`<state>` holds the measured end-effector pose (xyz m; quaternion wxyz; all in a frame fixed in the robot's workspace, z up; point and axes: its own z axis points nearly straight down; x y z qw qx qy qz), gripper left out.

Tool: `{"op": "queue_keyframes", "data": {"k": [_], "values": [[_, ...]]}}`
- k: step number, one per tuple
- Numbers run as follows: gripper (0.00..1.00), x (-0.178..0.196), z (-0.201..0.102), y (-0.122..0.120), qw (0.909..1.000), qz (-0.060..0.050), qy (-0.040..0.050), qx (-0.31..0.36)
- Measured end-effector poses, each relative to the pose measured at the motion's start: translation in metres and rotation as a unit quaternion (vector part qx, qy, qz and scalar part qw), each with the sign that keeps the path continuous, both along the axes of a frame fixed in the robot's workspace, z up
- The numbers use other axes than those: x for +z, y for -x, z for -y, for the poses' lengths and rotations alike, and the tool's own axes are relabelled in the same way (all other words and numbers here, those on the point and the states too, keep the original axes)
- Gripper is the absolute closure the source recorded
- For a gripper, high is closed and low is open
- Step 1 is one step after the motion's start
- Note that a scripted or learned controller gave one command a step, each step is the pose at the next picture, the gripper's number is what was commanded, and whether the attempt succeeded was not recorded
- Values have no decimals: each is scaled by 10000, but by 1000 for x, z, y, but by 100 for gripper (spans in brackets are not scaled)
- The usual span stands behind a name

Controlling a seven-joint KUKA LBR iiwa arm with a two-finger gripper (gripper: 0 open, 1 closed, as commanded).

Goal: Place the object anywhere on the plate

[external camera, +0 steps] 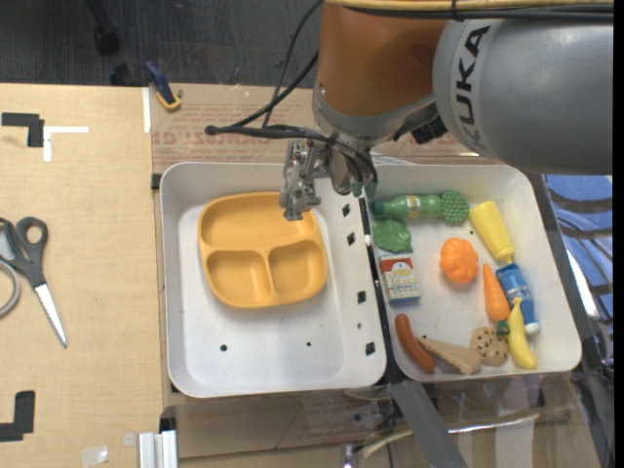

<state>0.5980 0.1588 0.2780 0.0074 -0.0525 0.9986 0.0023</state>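
I see the grey arm reaching over the two white bins. The yellow divided plate lies in the left bin. The gripper hangs over the plate's upper right rim; I cannot tell whether it holds anything. Toy food, including an orange, lies in the right bin.

A smooth, matt yellow plastic plate lies in a glossy white plastic bin, left of centre. The desk at the left looks like matt brown cardboard. Upper right, the arm's orange band shines glossy above a metal pincer.
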Motion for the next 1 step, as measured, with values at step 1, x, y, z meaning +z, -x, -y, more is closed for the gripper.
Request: {"op": "queue_keyframes", "data": {"k": [1], "values": [[100,95,-25,102,9994,-58,22,332]]}}
